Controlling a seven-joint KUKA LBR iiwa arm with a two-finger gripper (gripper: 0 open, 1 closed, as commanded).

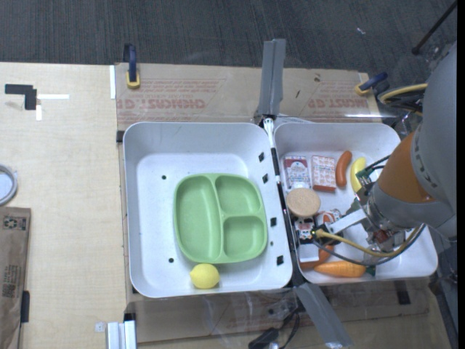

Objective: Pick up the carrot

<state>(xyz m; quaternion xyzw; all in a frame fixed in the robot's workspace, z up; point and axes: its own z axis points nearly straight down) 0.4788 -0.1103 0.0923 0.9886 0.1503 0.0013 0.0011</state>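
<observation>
the robot arm point(443, 115) is a thick, smooth grey tube with rounded joints, its surface matte and unmarked. a broad orange band point(403, 177) circles it above the wrist, and below that sits a grey collar. the wrist end point(381, 231) is a cluster of metal parts, too cluttered to make out clearly. a yellow cable point(349, 240) curves out from it beside thinner black cables, and more black cables loop under the wrist.
</observation>
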